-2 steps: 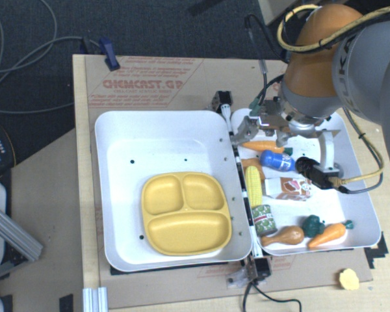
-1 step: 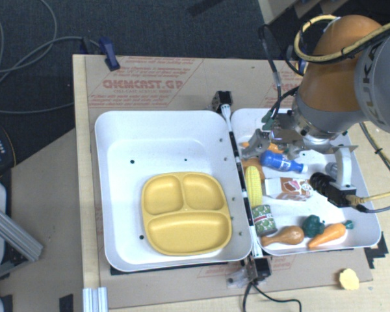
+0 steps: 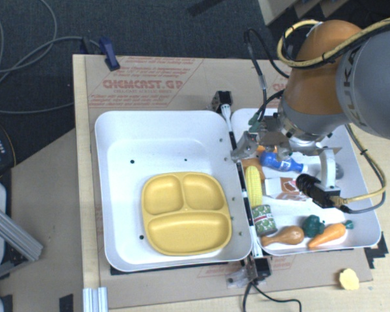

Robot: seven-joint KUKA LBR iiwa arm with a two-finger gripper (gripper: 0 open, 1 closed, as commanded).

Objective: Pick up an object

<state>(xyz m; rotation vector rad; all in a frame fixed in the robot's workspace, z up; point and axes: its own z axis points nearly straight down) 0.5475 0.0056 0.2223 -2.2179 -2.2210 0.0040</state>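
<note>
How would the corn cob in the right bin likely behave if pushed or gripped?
The corn cob looks long and round, so it would probably roll sideways. Its glossy surface suggests light, stiff plastic, perhaps slippery. It lies against the bin wall, which may block a grip across it.

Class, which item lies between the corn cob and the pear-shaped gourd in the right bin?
In the camera view, a small green-labelled packet lies between the corn cob and the gourd.

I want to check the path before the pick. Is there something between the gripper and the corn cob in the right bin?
Nothing visible stands between them. The gripper hangs just above the upper end of the corn cob, which lies along the left wall of the right bin. A blue bottle lies close beside it, to the right.
</note>
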